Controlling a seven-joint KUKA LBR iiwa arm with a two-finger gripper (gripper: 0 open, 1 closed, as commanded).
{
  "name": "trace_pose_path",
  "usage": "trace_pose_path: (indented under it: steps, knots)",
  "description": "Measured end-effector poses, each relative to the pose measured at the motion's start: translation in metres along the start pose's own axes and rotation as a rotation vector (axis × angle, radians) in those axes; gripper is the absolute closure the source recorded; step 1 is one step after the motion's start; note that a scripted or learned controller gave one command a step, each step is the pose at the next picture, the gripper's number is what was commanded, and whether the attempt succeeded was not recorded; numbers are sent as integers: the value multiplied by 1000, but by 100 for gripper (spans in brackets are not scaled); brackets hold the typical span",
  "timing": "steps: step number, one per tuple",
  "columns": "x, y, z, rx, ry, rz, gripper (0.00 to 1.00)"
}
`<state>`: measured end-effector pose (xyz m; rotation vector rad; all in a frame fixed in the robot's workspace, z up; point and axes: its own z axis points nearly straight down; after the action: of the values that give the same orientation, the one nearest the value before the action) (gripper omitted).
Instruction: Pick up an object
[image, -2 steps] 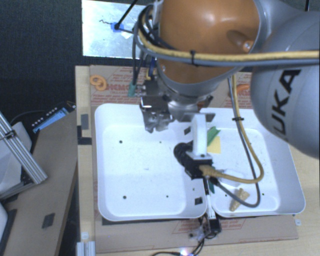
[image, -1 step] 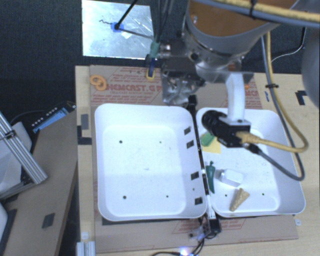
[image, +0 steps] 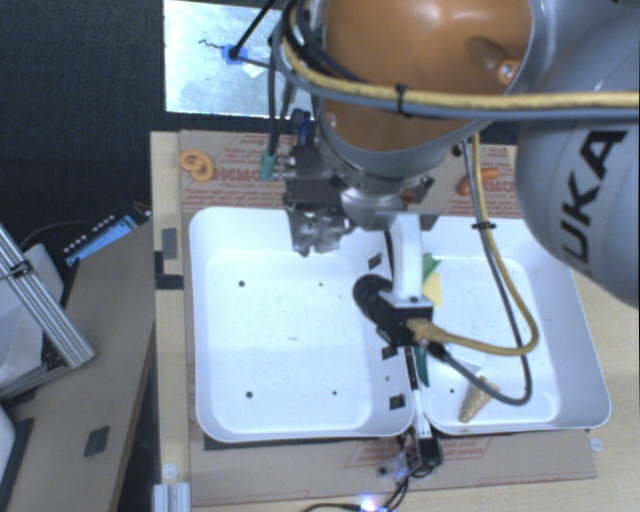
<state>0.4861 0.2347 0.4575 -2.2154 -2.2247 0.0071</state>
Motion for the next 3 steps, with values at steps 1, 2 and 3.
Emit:
trace_pose_path:
  steps: [1,2,3]
  knots:
    - [-14,0,-82,-13,6,3,100]
    - [0,0,8,2,-1,0,100]
    - [-1,0,-71,-13,6,-1,100]
